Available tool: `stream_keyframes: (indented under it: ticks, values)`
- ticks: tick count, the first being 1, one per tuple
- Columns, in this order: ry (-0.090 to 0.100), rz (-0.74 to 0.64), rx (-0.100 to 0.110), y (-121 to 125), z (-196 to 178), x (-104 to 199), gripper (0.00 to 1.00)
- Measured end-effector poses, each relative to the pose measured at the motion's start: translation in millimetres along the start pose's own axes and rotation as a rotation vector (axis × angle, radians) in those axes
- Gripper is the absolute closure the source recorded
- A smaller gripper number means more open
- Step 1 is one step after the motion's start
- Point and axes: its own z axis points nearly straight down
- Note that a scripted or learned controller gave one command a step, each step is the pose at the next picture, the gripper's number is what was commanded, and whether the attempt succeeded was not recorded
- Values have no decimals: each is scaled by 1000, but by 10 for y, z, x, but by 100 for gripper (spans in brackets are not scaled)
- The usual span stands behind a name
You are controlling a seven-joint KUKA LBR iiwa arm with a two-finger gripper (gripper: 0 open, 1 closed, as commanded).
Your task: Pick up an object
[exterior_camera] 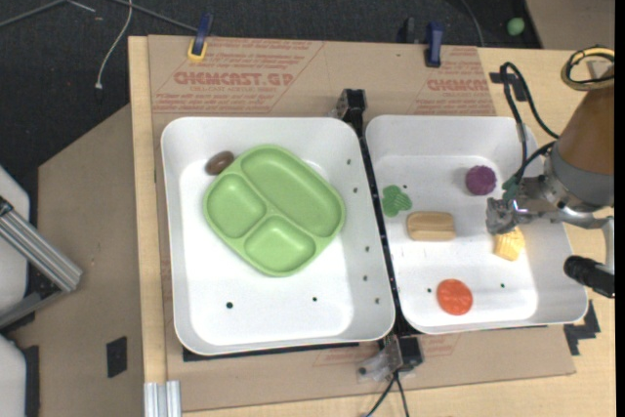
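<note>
Orange ball (pixel 454 296) near front, end effector (pixel 505 216) just above yellow wedge (pixel 508 245)

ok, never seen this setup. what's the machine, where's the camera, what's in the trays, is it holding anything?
One camera, fixed above the bench, looks down at a slant. The machine is a grey robot arm with an orange band, reaching in from the right; its tool sits low over the right bin.

Two shallow white bins stand side by side. The left bin has a green divided plate and a small brown object at the plate's upper left edge. The right bin has a purple ball, a green toy piece, a tan block, an orange round piece and a yellow piece just below the tool.

Whether it grips anything, I can't tell from this angle.
</note>
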Motion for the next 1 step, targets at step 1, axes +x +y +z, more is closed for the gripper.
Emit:
stream_keyframes:
  ticks: [1]
  values:
    - [1, 0, 0, 1, 515, 5, 0]
